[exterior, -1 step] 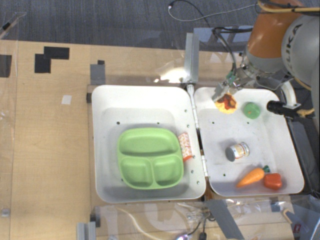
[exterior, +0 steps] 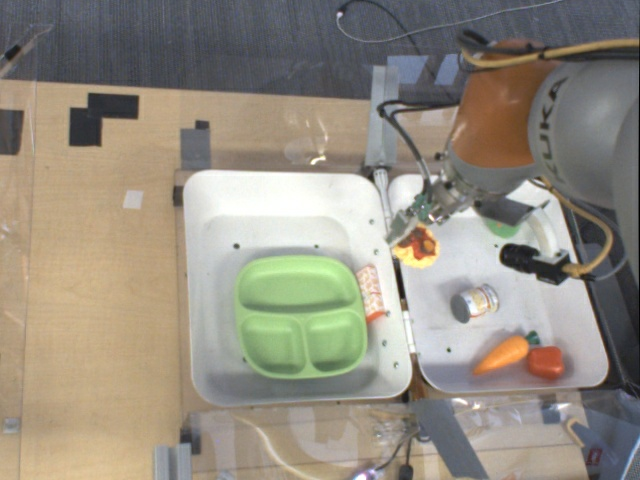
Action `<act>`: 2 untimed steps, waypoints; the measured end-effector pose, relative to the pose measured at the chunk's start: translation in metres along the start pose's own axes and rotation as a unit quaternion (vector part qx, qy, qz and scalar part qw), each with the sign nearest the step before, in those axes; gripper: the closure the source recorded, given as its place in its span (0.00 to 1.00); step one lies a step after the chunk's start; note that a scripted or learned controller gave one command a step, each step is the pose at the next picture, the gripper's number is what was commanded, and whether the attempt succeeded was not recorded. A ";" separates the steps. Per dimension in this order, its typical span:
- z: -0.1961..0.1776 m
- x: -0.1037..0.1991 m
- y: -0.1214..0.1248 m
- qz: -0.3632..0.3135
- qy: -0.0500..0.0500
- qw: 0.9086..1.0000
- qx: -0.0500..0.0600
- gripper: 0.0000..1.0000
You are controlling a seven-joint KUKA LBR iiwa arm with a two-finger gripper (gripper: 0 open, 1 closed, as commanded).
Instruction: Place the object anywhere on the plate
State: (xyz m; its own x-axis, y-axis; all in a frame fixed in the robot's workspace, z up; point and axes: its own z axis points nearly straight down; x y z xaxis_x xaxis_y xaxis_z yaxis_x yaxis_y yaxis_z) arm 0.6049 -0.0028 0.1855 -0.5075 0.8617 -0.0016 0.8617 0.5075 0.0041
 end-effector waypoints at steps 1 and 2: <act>0.000 0.000 0.000 0.000 0.000 1.000 0.000 0.00; -0.086 0.045 0.065 -0.094 -0.001 0.996 -0.002 0.00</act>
State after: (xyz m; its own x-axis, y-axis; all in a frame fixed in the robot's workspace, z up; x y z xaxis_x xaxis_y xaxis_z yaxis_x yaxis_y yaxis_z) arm 0.6381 0.0691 0.2722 -0.6594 0.7518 -0.0041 0.7518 0.6594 0.0068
